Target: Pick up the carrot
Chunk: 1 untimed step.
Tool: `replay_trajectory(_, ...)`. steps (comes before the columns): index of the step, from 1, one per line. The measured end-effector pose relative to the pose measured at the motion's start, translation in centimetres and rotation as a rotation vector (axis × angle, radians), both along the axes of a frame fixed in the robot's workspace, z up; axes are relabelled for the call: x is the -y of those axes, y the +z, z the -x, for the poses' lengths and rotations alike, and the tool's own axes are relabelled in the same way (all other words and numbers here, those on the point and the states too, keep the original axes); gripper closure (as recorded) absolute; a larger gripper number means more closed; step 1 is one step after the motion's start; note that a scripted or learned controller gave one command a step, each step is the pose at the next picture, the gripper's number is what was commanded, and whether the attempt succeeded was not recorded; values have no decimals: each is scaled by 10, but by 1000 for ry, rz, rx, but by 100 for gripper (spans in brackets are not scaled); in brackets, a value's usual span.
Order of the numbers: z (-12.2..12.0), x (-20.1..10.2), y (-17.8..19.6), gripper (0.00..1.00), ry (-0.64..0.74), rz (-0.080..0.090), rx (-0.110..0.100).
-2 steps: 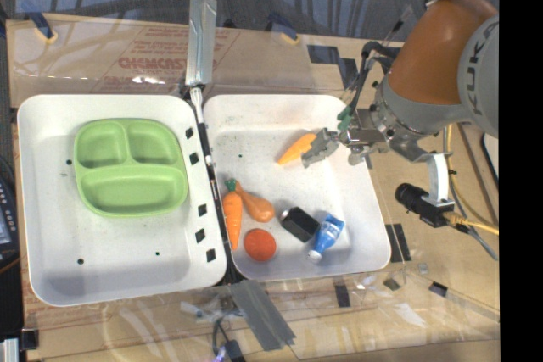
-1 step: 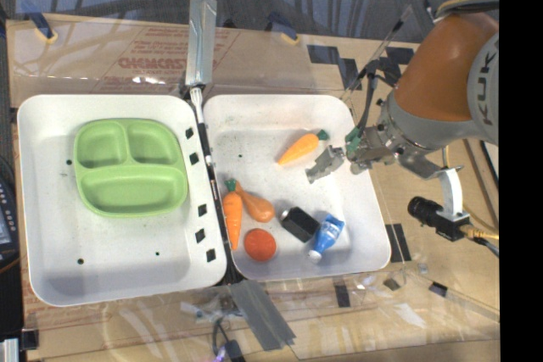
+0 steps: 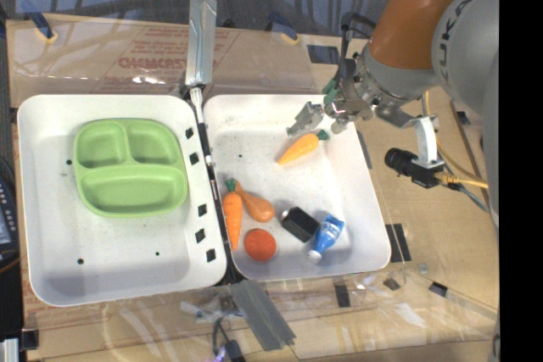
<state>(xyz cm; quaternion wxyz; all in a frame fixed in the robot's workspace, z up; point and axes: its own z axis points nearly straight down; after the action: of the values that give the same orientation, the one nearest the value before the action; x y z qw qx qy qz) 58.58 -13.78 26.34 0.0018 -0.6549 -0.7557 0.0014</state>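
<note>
An orange carrot (image 3: 232, 220) with a small green top lies along the left wall of the right bin (image 3: 373, 208), pointing toward the front. A paler yellow-orange carrot-shaped piece (image 3: 299, 149) lies slanted in the back half of that bin, its green end up and to the right. My gripper (image 3: 314, 123) hangs just above that green end, open, with nothing seen between its fingers. It is well behind and to the right of the orange carrot.
Beside the orange carrot lie an orange pear-shaped piece (image 3: 255, 206), a red tomato (image 3: 260, 244), a black block (image 3: 299, 223) and a blue and white bottle (image 3: 327, 236). A green divided plate (image 3: 131, 164) sits in the left bin (image 3: 51, 267).
</note>
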Motion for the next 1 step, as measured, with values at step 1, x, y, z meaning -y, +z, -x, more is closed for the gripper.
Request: replay_trajectory(1,-27,25,-101,0,-120,0,-6)
